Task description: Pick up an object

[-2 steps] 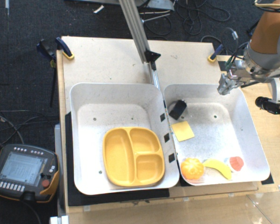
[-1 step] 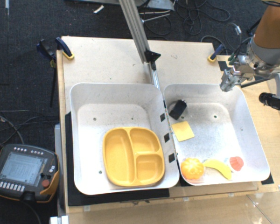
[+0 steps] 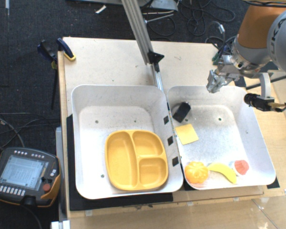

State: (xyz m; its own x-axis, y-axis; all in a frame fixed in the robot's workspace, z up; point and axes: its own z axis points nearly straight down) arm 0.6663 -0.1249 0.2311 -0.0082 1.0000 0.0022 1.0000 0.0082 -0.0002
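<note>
The right bin [image 3: 250, 123] holds a black block [image 3: 181, 111] near its back left, a flat yellow square [image 3: 187, 134], an orange [image 3: 197, 172], a banana [image 3: 222, 171] and a small red piece [image 3: 241, 166] along the front edge. My gripper [image 3: 214, 83] hangs above the bin's back rim, well clear of every object and to the right of the black block. Nothing shows between its fingers.
The left bin [image 3: 86, 113] holds a yellow divided plate [image 3: 136, 159]. A slanted metal pole [image 3: 139, 27] crosses the back of the bench between the bins. A black and yellow clamp [image 3: 57, 49] grips the bench's back left corner. A teach pendant [image 3: 24, 175] lies on the floor at left.
</note>
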